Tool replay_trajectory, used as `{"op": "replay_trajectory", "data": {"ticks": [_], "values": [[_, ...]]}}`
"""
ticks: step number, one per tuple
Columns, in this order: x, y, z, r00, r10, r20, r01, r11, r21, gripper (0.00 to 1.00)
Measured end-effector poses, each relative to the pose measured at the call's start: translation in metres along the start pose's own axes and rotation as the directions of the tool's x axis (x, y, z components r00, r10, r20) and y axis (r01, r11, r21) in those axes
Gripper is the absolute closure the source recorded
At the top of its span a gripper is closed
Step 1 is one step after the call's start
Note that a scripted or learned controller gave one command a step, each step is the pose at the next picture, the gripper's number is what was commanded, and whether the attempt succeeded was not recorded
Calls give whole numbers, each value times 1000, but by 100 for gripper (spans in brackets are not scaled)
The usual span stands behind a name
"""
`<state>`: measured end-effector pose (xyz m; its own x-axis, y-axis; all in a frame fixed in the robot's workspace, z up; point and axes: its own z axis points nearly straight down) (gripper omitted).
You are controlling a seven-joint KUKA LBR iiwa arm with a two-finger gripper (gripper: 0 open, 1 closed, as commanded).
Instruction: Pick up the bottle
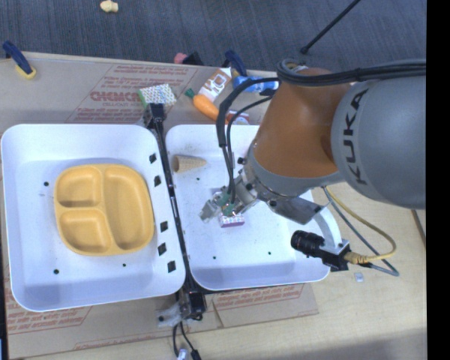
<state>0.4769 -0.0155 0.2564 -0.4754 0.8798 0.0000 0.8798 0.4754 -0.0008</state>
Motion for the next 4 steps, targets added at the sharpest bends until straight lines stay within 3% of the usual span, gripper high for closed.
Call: {"op": "replay_trajectory", "data": {"ticks": [1, 2, 3, 4], "values": [[56, 29, 60, 978, -206, -3, 206, 978, 3, 100], [50, 27, -54, 959, -282, 2, 282, 959, -1, 100], [104, 55, 8, 916, -402, -1, 402, 916, 2, 100], [105, 55, 46, 888, -460, -2, 460, 888, 2, 100]]}}
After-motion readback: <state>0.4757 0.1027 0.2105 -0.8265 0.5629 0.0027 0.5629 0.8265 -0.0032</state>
